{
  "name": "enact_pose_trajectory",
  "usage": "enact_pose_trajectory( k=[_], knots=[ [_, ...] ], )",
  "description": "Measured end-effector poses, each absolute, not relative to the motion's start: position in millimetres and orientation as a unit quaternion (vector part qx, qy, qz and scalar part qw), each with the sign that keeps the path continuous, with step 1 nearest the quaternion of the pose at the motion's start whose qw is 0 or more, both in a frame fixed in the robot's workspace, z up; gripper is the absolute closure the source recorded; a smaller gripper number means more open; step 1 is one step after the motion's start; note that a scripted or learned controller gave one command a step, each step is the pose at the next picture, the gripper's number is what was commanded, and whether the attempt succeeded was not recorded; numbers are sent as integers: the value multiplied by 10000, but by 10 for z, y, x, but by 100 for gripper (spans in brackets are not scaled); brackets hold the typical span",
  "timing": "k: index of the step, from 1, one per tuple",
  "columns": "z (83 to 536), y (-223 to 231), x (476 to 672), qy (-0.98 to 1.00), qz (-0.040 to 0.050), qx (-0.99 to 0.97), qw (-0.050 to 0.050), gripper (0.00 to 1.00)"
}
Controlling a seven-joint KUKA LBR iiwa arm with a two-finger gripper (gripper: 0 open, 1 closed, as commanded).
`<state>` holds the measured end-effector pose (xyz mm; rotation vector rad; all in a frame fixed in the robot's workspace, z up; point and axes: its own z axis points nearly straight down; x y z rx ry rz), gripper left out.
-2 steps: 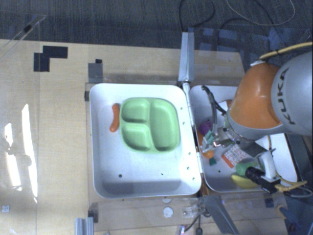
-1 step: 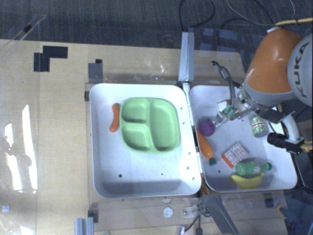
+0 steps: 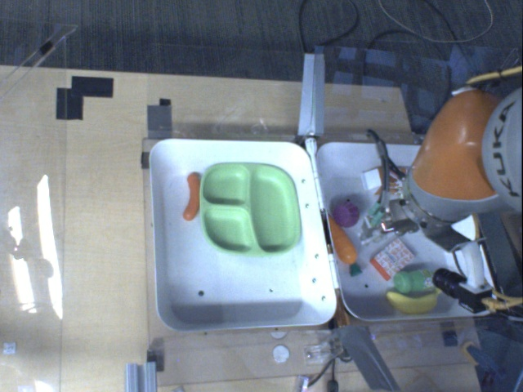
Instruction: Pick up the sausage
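The wooden bench (image 3: 90,243) bears two white bins side by side, left bin (image 3: 176,292) and right bin (image 3: 359,300)

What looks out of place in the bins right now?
The sausage lies in the left bin, on the floor beside the green tray and not in a compartment. The gripper hangs over the right bin among the toys there, so it is in the other bin from its target.

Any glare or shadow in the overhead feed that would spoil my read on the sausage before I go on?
Camera view: white glare patches lie on the bench at far left, away from both bins. The sausage reads clearly, orange against the left bin, beside the green tray. A soft shadow darkens that bin's near edge. The claw looks slightly soft over right-bin clutter.
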<state>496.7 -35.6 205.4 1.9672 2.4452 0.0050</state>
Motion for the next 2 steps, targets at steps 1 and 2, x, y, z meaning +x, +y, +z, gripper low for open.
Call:
enact_pose_trajectory(
  k=[1,2],
  knots=[
    [1845,72,4885,7022,22,7120,14,100],
    [2936,45,5367,7585,26,6516,28,100]
  ],
)
